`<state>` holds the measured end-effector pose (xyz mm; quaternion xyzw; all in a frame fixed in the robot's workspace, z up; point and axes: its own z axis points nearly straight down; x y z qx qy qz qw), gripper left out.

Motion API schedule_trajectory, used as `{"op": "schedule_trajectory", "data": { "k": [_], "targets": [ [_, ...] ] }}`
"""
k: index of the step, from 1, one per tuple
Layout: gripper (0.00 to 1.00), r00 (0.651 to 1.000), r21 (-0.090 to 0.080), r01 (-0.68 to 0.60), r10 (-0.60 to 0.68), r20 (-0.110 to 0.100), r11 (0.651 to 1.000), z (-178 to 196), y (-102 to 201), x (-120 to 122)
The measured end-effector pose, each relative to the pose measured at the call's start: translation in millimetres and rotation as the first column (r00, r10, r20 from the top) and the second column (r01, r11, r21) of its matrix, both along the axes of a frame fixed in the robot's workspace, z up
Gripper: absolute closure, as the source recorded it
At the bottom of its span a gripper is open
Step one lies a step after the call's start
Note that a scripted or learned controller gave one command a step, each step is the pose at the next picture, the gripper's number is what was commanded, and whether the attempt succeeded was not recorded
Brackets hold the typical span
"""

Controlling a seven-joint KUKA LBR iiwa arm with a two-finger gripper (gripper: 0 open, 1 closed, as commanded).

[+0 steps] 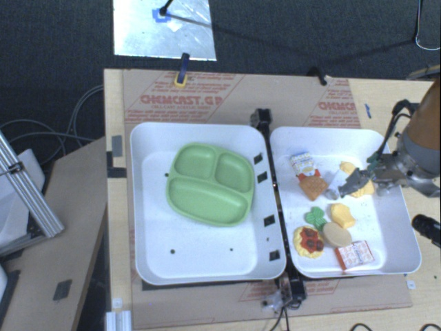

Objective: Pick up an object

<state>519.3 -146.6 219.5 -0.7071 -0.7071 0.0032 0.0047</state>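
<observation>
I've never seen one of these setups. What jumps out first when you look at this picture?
The big green divided plate lying alone in the left white bin grabs the eye. Next comes the jumble of small toy foods in the right white bin, such as a little pizza and a red-and-white packet. The robot's gripper reaches in from the right, low over that pile.

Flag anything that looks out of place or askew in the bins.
Nothing stands out. The green divided plate lies flat in the left bin; the toy food pieces sit loose but contained in the right bin.
</observation>
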Motion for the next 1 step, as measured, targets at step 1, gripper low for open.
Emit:
{"op": "schedule_trajectory", "data": {
  "k": [1],
  "targets": [
    [0.00, 1.000, -0.003, -0.003, 0.003, 0.013, 1.000, 6.2, 0.3, 2.8]
  ]
}}
